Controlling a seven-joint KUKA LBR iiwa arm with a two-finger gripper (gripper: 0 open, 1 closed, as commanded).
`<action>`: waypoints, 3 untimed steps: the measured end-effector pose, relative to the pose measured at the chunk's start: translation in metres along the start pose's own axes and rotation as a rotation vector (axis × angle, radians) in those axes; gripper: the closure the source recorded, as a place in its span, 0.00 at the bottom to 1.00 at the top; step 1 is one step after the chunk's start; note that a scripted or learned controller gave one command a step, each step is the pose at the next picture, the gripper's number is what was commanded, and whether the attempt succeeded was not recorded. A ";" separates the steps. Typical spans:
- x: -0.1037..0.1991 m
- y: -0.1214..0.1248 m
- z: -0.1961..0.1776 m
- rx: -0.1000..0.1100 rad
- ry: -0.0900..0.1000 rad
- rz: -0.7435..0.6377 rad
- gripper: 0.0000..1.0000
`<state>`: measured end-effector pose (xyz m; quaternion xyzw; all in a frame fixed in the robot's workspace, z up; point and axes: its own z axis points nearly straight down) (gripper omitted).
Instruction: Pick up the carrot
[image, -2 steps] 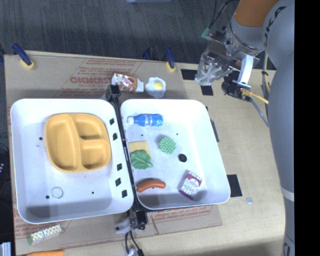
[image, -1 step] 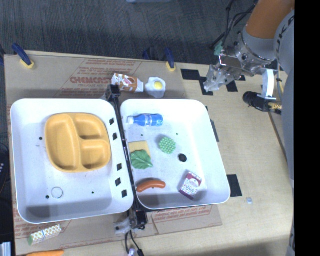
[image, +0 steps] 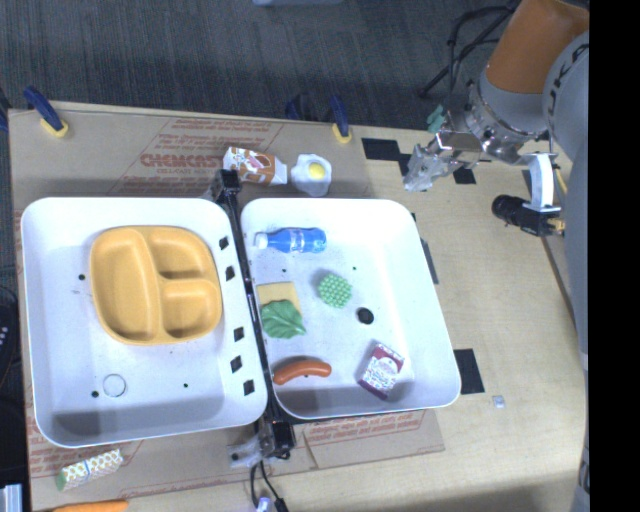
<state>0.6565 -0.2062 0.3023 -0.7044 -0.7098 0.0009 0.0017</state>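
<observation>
An orange carrot-like piece (image: 92, 506) lies on the bench at the view's bottom left edge, outside both bins and partly cut off. A reddish-orange sausage-shaped item (image: 301, 370) lies near the front of the right bin (image: 430, 300). My gripper (image: 418, 172) hangs over the bench beyond the right bin's far right corner, far from both orange items, with nothing visibly held.
The left bin (image: 50, 300) holds a yellow divided plate (image: 155, 282). The right bin also holds a blue bottle (image: 292, 240), a green ball (image: 334, 290), a green leaf (image: 281, 320) on a yellow slice, a small black disc (image: 365, 317) and a maroon carton (image: 381, 370). A fried egg (image: 312, 173) and a small box (image: 250, 165) lie behind the bins.
</observation>
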 end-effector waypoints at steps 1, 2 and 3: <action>-0.004 0.000 -0.048 -0.004 -0.004 -0.408 1.00; -0.004 0.000 -0.036 -0.002 -0.003 -0.809 1.00; -0.004 -0.024 0.006 -0.001 -0.003 -1.080 1.00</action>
